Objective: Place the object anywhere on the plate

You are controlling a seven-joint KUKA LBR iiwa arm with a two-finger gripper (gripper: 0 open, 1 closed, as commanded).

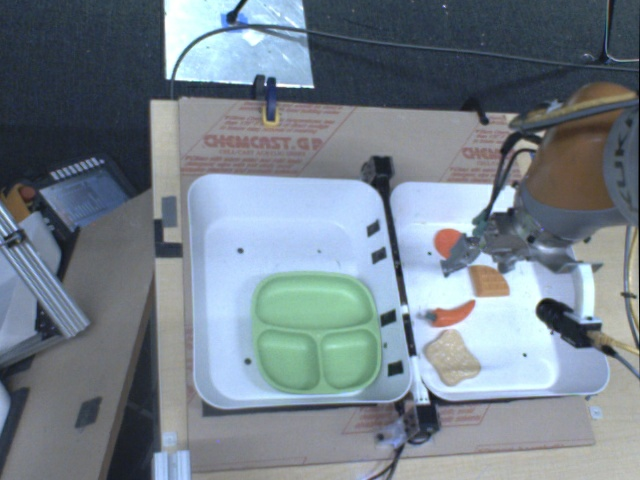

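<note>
Beige piece (452,357) nearest, right bin (560,373); end effector (470,252) low over orange items (489,282), finger state cannot tell; confirm grasp, then carry left to green plate (312,330)

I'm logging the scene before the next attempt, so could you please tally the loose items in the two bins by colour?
Green: 1, the divided plate in the left bin
Red-orange: 2, a round piece and a curved pepper-like piece in the right bin
Orange-tan: 1, a squarish block
Beige: 1, a lumpy flat piece
Total: 5
</note>
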